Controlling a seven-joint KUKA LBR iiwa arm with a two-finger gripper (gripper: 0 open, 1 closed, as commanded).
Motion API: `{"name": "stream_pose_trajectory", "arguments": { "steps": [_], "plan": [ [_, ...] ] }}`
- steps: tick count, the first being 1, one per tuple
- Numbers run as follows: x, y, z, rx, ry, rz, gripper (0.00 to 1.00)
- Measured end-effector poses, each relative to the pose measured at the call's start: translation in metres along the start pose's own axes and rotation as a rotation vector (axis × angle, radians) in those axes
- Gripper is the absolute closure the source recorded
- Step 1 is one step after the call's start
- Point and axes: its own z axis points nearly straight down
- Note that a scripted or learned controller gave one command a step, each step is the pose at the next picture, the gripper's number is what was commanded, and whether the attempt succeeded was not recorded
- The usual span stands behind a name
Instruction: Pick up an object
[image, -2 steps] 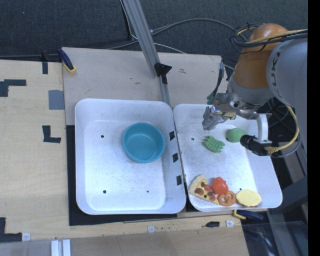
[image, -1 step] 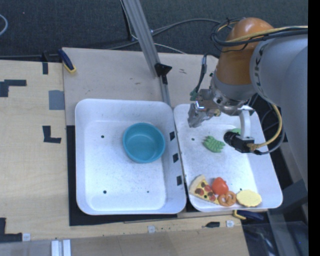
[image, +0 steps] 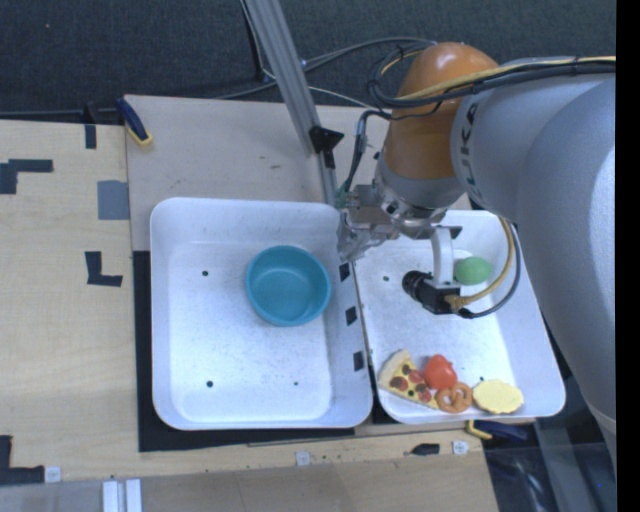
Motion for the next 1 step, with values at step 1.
{"name": "stream_pose_trajectory", "arguments": {
  "steps": [1],
  "plan": [
    [0.0491, 0.003, -0.01, -0.001, 0.0, 0.0, 1.0]
  ]
}}
